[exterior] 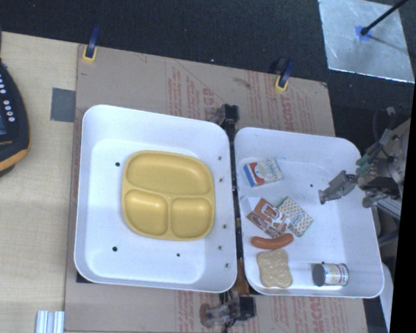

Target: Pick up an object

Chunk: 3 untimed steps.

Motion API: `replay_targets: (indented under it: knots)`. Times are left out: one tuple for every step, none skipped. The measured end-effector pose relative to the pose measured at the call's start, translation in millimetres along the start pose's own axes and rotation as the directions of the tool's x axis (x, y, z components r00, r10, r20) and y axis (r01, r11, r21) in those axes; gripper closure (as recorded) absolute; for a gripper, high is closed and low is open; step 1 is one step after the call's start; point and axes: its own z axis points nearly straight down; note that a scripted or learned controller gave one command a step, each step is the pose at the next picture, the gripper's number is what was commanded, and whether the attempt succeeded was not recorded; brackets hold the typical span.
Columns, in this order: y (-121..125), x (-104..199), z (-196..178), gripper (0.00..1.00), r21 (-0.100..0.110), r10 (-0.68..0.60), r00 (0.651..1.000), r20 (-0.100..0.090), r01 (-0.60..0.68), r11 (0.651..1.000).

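the gripper [336, 189] hovers over the right bin [363, 237], if it is open i cannot tell; below lie a smooth sausage [272, 241]; a metal can [331, 274].

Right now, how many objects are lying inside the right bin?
5. A small carton at the upper left, two snack packets in the middle, a sausage below them, a bread slice lower left, a can lower right. None seems hidden.

We see a pale wooden bench [16, 238] under a cardboard sheet [201, 87] held by blue clamps [92, 43]; beyond lies dark carpet [172, 10] with one bright patch [366, 34].
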Motion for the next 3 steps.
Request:
replay_targets:
  knots:
    - [23,62,88,0.0,0.002,-0.002,1.0,0.001,0.002,1.0]
    - [78,-31,183,0.0,-0.009,0.002,1.0,0.003,-0.002,1.0]
    - [147,33,187,0.0,0.001,-0.001,1.0,0.0,0.001,1.0]
